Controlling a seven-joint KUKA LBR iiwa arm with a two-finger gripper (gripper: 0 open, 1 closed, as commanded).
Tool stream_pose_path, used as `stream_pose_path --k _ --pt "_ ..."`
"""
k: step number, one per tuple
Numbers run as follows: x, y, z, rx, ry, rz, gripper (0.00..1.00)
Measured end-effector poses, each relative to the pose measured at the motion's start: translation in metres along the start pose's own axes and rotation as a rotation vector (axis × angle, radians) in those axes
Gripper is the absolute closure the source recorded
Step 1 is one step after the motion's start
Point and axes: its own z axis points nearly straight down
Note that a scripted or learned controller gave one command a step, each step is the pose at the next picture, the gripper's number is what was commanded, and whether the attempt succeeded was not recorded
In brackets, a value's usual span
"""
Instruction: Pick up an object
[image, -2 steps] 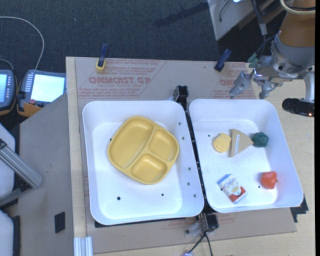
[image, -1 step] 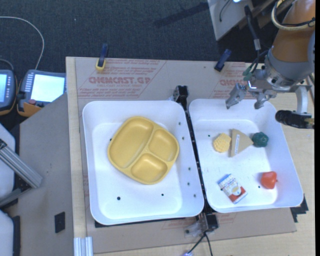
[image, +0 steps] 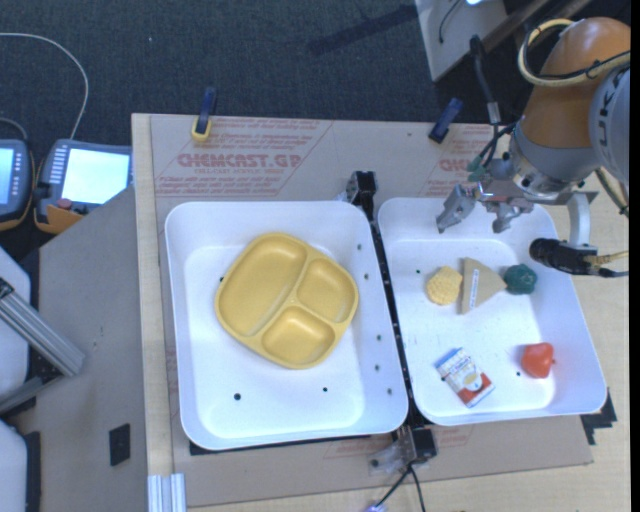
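While nothing had yet left the bins, the task stood at its start, as far as could be judged: every loose thing lay on a bin floor and none sat between the fingers of the claw (image: 476, 213). That claw hung over the far edge of the right bin (image: 570, 395), its two fingers spread apart with bare air between them, so a descent, a closing and a lift were all left to do.

Counted from largest to smallest, the counter (image: 160, 300) carried two shallow white bins side by side. In the left bin (image: 200, 400) lay one yellow divided plate (image: 287, 299) with three compartments, and it was the biggest thing on offer. The right bin held five small things. One tan wedge (image: 478, 284) lay near the bin's middle, touching or just beside one round yellow cracker-like piece (image: 443, 286) on its left. One small white, blue and red packet (image: 464, 376) lay toward the near side. One dark green piece (image: 519, 279) sat just right of the wedge, and one red piece (image: 537, 359) rested near the right wall.

Nearest the claw were the yellow round piece and the wedge, so either seemed the likeliest pick
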Motion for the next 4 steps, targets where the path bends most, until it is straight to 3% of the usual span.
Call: stream_pose_path --k 1,2,4 --pt "0.0 -0.006 0.062 0.001 0.0 0.0 0.0" --pt "0.0 -0.004 0.048 -0.007 -0.001 0.0 1.0" --pt "-0.007 0.005 -0.046 -0.012 -0.002 -0.001 1.0"
